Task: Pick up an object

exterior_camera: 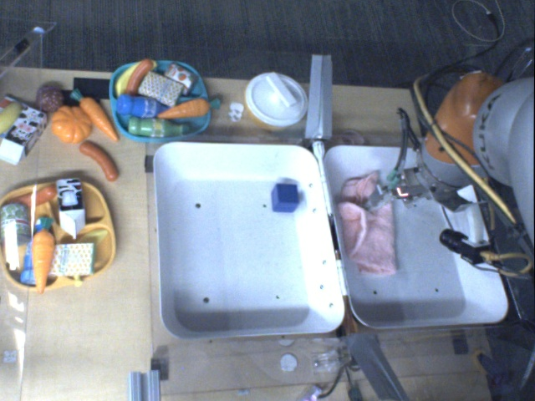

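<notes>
Pink cloth (368,224) in rt bin (435,299), gripper (391,189) at its top edge, finger state unclear; no legible writing.

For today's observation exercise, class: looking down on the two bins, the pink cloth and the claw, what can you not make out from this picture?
- Claw, camera view: too small and cluttered to tell whether it grips the pink cloth.
- Right bin: its right side is hidden by the arm and cables.
- Blue cube in the left bin: its faces are too blurred for any detail.
</notes>
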